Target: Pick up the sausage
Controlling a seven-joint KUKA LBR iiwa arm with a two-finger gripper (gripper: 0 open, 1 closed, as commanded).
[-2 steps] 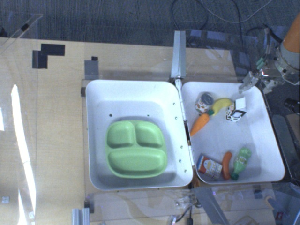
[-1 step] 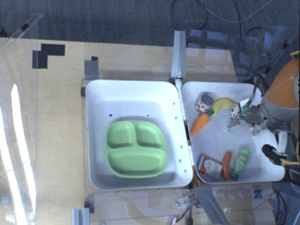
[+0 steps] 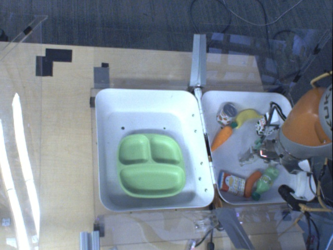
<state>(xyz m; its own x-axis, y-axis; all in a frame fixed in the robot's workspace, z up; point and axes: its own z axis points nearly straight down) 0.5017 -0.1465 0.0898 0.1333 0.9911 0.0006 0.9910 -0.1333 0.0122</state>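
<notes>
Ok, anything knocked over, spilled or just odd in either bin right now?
Nothing looks spilled or broken. The green plate sits flat in the left bin. In the right bin the carrot, banana, small can and green bottle lie loosely on their sides. The gripper is above them.

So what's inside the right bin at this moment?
In the right bin: a carrot, banana, small can, ketchup bottle, green bottle, reddish sausage. The arm covers the far right part.

The arm (image 3: 312, 124) runs off the right edge and covers the right bin's (image 3: 237, 145) right wall; the gripper (image 3: 263, 147) is too blurred to read.
</notes>
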